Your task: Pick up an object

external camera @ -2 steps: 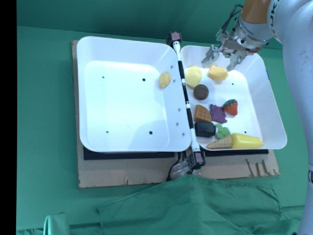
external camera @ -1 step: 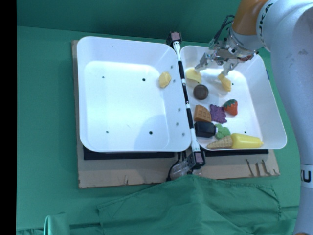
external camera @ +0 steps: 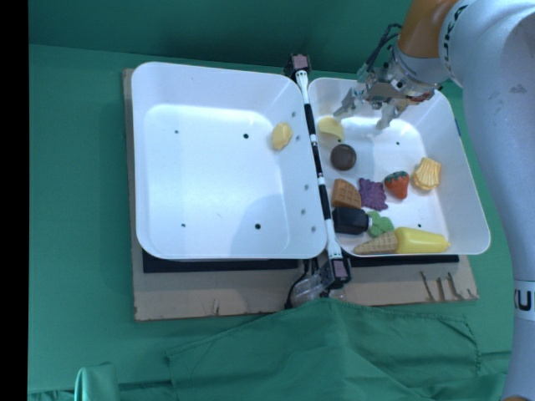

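White plastic bins sit side by side on the green-draped worktop (external camera: 75,182), and the arm (external camera: 493,98) comes in from the right with its pincer (external camera: 368,111) hanging over the far end of the right bin (external camera: 451,132). Fingers look spread apart, nothing between them as far as I can see.

Since the task is just "pick up an object", the candidates are whatever's closest. That's the pale yellow piece (external camera: 331,127) just to the left of the pincer and a touch nearer, tucked against the divider side of the bin, and the brown ball (external camera: 343,156) on the near side of that. The yellow piece seems to lie with its long side running roughly left to right, though it's small and I wouldn't swear to it. My guess is the pincer needs a short shift left and toward the near side, then straight down.

Rest of the pile is further toward the near end: a waffle-looking piece (external camera: 345,194), a purple thing (external camera: 373,195), a strawberry (external camera: 397,184), a black bottle (external camera: 351,220), an ice cream cone (external camera: 403,241). Left bin (external camera: 167,90) has one yellow item (external camera: 281,136) near its right wall, well apart from the pincer.
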### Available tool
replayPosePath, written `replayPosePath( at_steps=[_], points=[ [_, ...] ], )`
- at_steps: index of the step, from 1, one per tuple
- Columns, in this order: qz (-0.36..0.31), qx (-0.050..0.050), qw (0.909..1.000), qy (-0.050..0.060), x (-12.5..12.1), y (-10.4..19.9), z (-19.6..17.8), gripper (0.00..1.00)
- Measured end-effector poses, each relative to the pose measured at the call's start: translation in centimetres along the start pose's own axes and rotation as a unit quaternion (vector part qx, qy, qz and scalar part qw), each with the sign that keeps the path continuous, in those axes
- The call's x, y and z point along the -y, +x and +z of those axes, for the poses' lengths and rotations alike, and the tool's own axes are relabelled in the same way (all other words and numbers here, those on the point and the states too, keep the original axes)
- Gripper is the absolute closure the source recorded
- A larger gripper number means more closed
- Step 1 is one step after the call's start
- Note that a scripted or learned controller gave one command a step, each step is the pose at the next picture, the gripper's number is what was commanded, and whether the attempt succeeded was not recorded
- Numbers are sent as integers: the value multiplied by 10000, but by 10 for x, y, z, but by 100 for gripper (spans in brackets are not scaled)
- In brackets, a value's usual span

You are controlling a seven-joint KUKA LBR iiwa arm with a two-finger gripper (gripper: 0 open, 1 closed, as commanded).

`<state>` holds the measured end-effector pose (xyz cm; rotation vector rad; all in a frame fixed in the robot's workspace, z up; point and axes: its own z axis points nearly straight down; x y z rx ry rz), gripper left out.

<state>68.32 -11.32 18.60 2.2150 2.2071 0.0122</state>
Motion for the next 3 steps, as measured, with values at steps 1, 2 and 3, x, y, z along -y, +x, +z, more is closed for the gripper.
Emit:
replayPosePath(
  at_steps=[1, 2, 3],
  points=[
    [5, 23, 10000, -41, -2, -2, -15, 100],
    [-10, -10, 10000, 15, -7, -5, -82, 100],
    [-13, -10, 10000, 21, -19, -10, -141, 100]
  ],
)
